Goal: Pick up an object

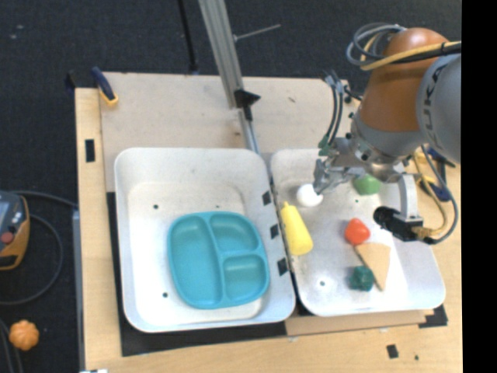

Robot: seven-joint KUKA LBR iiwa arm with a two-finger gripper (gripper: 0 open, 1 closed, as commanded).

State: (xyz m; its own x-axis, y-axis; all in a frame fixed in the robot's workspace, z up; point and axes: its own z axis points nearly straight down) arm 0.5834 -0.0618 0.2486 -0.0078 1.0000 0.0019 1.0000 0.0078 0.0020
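Dark floor surrounds your pale wooden bench (155, 115), with two white bins on it: the left bin (136, 169) holds one teal divided plate (219, 259), the right bin (423, 282) holds six pieces. Count them: a white ball (309, 196), a yellow banana-like piece (295, 229) against the left wall, a red round piece (357, 231), a tan wedge (376, 261), a dark green lump (360, 279), and a green piece (366, 184) half hidden under the arm. Your gripper (324, 179) hangs just above the white ball; whether its jaws are apart or together, I cannot tell. "KU" lettering reads on the arm, cut off.
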